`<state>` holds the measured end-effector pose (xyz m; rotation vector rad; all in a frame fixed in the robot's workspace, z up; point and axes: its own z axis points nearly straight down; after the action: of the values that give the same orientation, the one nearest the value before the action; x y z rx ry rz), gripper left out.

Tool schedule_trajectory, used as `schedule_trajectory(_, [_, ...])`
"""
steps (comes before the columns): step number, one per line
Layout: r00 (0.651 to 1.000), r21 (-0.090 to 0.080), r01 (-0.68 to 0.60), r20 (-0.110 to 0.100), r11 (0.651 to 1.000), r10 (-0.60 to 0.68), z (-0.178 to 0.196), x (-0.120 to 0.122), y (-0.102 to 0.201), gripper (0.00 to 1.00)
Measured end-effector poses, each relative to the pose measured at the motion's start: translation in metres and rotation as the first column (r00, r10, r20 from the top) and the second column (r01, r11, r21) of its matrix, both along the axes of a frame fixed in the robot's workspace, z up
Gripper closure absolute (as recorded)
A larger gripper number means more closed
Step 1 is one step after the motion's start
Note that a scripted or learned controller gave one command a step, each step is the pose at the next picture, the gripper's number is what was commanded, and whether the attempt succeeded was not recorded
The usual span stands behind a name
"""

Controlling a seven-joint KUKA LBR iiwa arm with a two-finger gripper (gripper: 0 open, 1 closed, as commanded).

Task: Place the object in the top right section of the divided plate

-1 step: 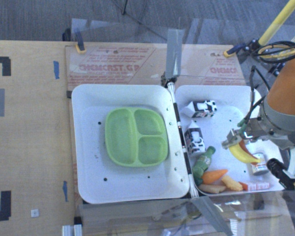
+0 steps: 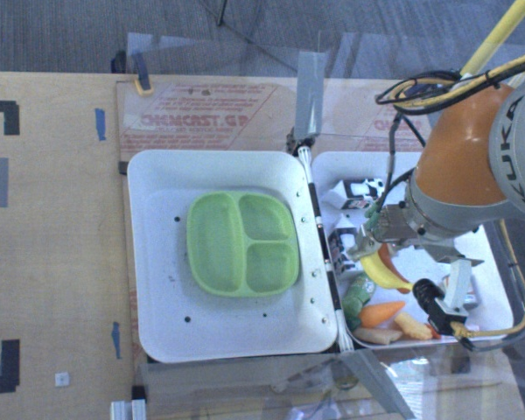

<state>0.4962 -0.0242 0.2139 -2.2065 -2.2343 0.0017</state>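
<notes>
Closest to the lens, the grey and orange arm [image 2: 472, 160] hangs over the right bin [image 2: 499, 309], hiding most of its far half. Its gripper [image 2: 374, 239] sits low near that bin's left wall, just above a yellow banana [image 2: 385, 274]; whether it is open or clamped on anything I cannot tell. More toy food crowds the near left corner: a green vegetable [image 2: 357, 294], an orange carrot [image 2: 383, 313] and a paler piece along the near edge. Which of these is the object to move is not clear.

A good pick, in my judgement, needs a straight descent on one piece, away from the bin wall, then a lift high enough to clear the rims between the bins. The green divided plate [image 2: 243, 243] lies in the middle of the left bin [image 2: 153, 322], with bare white floor all round it. Its top right section [image 2: 264, 219] is unoccupied and near the shared rim, so the carry is short
</notes>
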Motion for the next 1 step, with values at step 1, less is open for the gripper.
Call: schedule_trajectory(1, [0.976, 0.001, -0.218, 0.0, 0.976, 0.218, -0.0298, 0.024, 0.0598, 1.0])
